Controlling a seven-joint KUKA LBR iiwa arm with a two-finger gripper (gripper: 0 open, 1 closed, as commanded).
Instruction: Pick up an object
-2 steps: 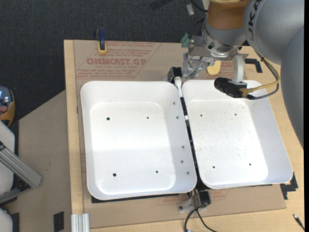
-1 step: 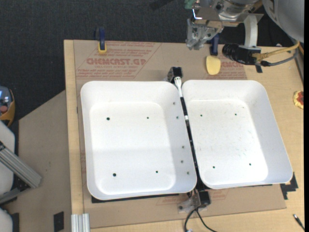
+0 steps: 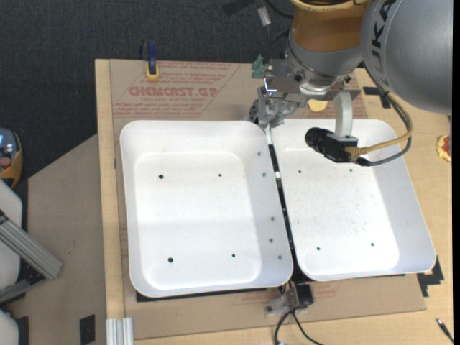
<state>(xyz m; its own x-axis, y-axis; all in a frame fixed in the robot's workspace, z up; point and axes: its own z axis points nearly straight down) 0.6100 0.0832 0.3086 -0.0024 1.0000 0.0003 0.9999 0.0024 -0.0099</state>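
My gripper (image 3: 267, 111) hangs low over the far end of the seam between the two white bins, just beyond their back rims. The orange band and grey wrist sit above it at the top of the view. A small tan thing (image 3: 317, 106) peeks out under the wrist, at the far rim of the right bin (image 3: 402, 221); what it is I cannot tell. A black part on a tan cable (image 3: 329, 144), fixed to the arm, hangs over the right bin's far end.
The left bin (image 3: 133, 214) and the right bin lie side by side on a cardboard sheet (image 3: 194, 92). A blue and yellow clamp (image 3: 151, 60) stands at the sheet's far edge. A cable and clip (image 3: 291, 300) lie at the front.
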